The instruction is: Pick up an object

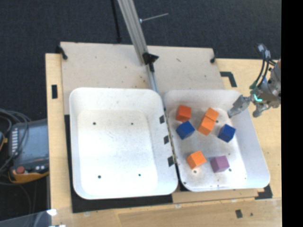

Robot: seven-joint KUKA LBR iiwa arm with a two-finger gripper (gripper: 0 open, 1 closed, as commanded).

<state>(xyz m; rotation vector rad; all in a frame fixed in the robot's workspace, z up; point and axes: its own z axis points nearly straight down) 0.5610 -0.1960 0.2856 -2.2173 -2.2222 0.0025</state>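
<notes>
Blocks all sit in the right bin (251, 167), six of them, and the end effector (247, 107) hangs over that bin's upper right corner with its two fingers spread apart and nothing between them. One finger (236, 107) points down-left toward the blocks, the other sits just right of it near the bin rim.

Closest to the end effector is a blue block (227, 133), just below and a bit left of it. Next over, to the left, is an orange pair (208, 121) that looks like two orange blocks touching or stacked, can't tell which. Further left is an orange block (184, 112), and right under that, another blue block (185, 129), the two nearly touching. Well below the end effector, toward the near side of the bin, are a purple block (219, 163) and, left of it, one more orange block (196, 159).

Left bin (75, 126) is on the far side of all that, well away from the end effector. Both bins rest on the worktop (54, 126), and a grey rail (132, 22) runs diagonally up from between the bins, up and left of the end effector.
</notes>
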